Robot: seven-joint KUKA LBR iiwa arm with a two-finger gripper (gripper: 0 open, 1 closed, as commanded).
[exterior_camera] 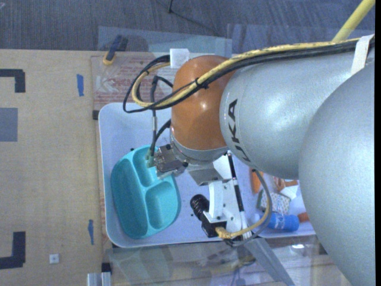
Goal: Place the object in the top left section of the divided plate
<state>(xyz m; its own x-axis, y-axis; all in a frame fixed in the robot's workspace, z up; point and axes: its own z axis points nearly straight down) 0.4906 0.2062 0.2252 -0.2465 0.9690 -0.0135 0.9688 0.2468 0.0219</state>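
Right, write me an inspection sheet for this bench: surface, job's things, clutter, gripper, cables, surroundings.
Surface: white left bin, partly covered by the arm.
Job's things: teal divided plate lying in the left bin, its upper right corner under the wrist.
Clutter: blue item and orange pieces at the right, partly hidden by the arm.
Gripper: gripper over the plate's upper right corner; grasp cannot be told.
Cables: yellow cable along the arm; black cable looping off the wrist.
Surroundings: brown board with blue tape at left; grey floor beyond.
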